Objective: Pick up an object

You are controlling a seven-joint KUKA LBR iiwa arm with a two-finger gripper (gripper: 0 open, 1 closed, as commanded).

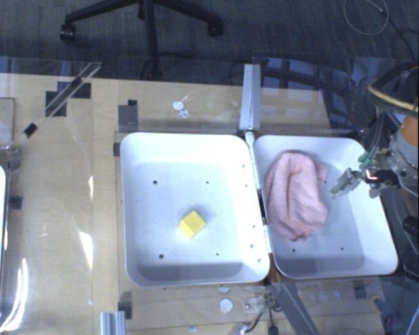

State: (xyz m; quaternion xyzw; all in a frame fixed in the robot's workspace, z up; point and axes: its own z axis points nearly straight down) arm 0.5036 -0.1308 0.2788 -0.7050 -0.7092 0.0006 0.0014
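Note:
A small yellow block (pixel 192 224) lies in the left white bin (pixel 150 163), a little below its middle. A crumpled pink cloth (pixel 298 193) fills the left half of the right white bin (pixel 360 242). My gripper (pixel 347 182) reaches in from the right edge and hangs over the right bin, just right of the pink cloth and apart from it. Nothing can be seen held in it.
A metal divider bar (pixel 251 98) runs up from the seam between the bins. The wooden bench (pixel 65 196) spreads to the left. An office chair base (pixel 147 19) stands on the dark floor behind.

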